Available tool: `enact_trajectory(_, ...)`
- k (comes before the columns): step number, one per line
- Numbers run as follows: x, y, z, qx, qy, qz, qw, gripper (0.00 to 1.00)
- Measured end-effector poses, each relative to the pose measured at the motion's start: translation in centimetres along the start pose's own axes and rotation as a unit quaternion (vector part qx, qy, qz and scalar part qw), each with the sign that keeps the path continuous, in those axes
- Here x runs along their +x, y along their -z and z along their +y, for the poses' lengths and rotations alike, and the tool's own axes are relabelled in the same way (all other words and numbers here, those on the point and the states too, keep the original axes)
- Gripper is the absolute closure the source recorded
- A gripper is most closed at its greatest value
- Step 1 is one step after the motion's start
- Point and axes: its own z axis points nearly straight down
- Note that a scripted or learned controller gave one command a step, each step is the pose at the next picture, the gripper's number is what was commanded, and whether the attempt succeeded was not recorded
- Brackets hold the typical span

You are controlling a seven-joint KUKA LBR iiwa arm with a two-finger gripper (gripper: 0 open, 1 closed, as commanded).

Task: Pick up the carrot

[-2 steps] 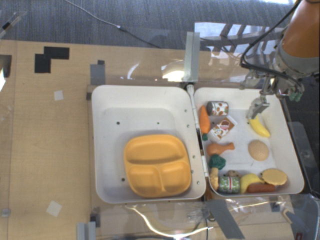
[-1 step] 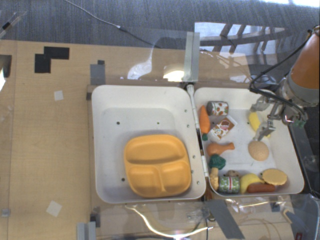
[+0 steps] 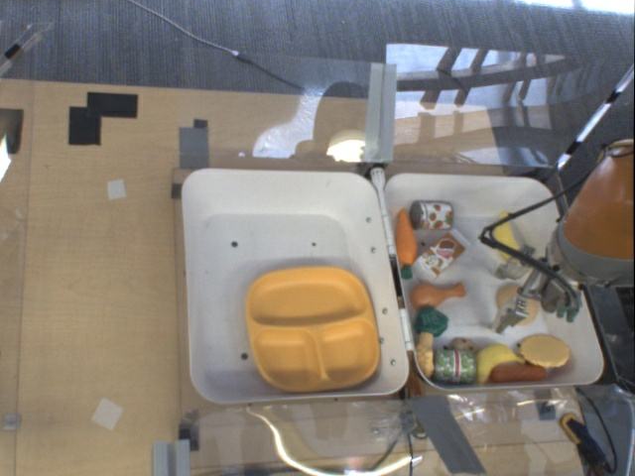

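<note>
**Inspector:** Presently the carrot (image 3: 405, 237) lies in the right bin (image 3: 592, 365), hard against its left wall and toward the far-left corner, long axis running along that wall. A small can (image 3: 431, 214) sits just beside its upper end; a printed packet (image 3: 440, 257) lies beside its lower end.

**Assistant:** And the gripper (image 3: 516, 312)?

**Inspector:** Over the right side of the same bin, well apart from the carrot. Its fingers (image 3: 508, 317) point down with a narrow gap and nothing between them.

**Assistant:** How would the carrot handle?

**Inspector:** By appearance it is a toy: judged light, rigid, smooth-skinned, not fragile. The rounded, tapering body may slip or roll under a pinch near either end.

**Assistant:** Recommended hold?

**Inspector:** Across the thick middle, jaws closing across the narrow width. Concern noted: the bin wall touches one flank, leaving little room for a finger there. The yellow tray (image 3: 312, 325) in the left bin (image 3: 198, 296) plays no part.
</note>
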Motion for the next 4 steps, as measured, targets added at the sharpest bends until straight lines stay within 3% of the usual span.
enact_trajectory(1,-0.3,1.3,0.2,0.000,0.003,-0.004,1.0000,1.00)
enact_trajectory(2,3.1,1.5,-2.3,0.000,0.132,0.005,0.9912,1.00)
enact_trajectory(3,3.3,10.3,-2.4,0.001,0.208,0.001,0.9781,1.00)
enact_trajectory(4,2.3,7.6,-1.9,-0.002,0.306,0.005,0.9520,1.00)
